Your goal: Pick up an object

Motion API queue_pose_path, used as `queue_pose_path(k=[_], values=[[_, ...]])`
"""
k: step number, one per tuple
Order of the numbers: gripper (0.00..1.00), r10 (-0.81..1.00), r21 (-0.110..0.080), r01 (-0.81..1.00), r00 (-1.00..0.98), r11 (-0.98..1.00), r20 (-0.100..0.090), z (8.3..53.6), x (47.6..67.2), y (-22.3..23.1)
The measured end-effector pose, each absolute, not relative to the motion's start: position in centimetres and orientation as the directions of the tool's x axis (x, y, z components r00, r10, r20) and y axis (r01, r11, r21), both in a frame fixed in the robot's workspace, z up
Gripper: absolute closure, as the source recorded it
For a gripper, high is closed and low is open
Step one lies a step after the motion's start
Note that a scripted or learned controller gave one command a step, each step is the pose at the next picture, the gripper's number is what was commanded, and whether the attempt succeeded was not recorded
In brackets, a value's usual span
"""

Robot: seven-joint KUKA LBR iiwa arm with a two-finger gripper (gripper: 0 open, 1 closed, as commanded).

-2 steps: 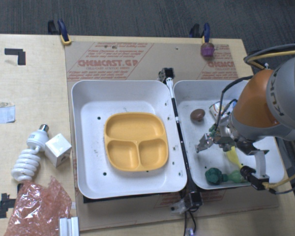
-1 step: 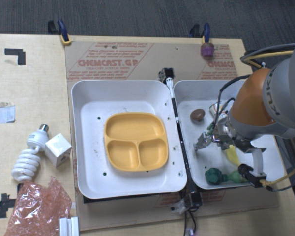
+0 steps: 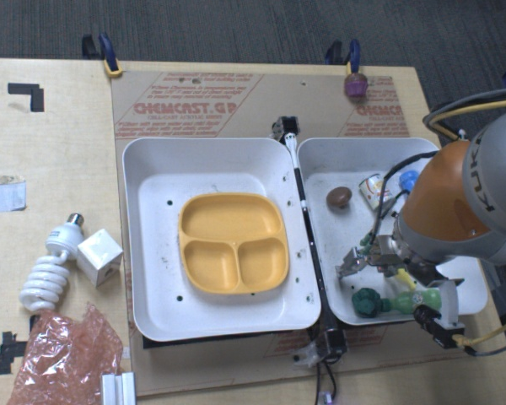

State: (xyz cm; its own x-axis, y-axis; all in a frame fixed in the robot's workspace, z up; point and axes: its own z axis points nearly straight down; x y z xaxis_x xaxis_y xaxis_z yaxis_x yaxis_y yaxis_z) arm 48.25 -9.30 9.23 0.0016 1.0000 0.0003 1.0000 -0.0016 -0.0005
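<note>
Camera view shows the gripper point(image 3: 354, 264) low in the right bin point(image 3: 316, 226), jaws narrow and holding nothing, just above a green toy point(image 3: 368, 302). It looks light, rubbery; its round head seems the best hold.

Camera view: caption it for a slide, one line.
KUKA arm's gripper low in the right bin near a green toy; yellow divided plate in the left bin.
</note>
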Motion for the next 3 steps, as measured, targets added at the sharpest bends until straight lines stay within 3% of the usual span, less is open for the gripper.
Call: queue_pose_path(k=[1, 2, 3], values=[[1.0, 1.0, 0.002, 1.0, 0.003, -0.003, -0.001, 10.2, 48.4, -9.4], [1.0, 1.0, 0.0, 1.0, -0.002, 0.002, -0.001, 19.2, 55.9, -2.8], [0.0, 1.0, 0.0, 1.0, -0.002, 0.002, -0.001, 19.2, 55.9, -2.8]])
